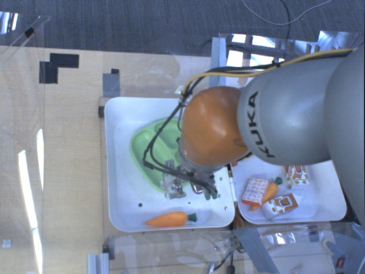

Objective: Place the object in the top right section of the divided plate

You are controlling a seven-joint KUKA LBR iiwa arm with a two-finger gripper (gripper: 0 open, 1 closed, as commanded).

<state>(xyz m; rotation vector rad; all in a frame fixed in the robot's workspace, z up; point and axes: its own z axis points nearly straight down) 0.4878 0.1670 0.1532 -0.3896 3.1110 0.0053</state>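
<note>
Big and grey, the arm point(296, 113) hangs over the left bin point(117, 153), and its gripper point(181, 186) sits just above the green divided plate point(149, 147); I cannot tell its state. An orange carrot point(168, 220) lies near the bin's front edge. Small food boxes point(268, 196) lie in the right bin point(336, 201).

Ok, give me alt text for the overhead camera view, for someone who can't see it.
A grey arm with an orange band reaches over the left white bin, its gripper above a green divided plate. An orange toy carrot lies near that bin's front edge; the right white bin holds small toy food pieces.
</note>
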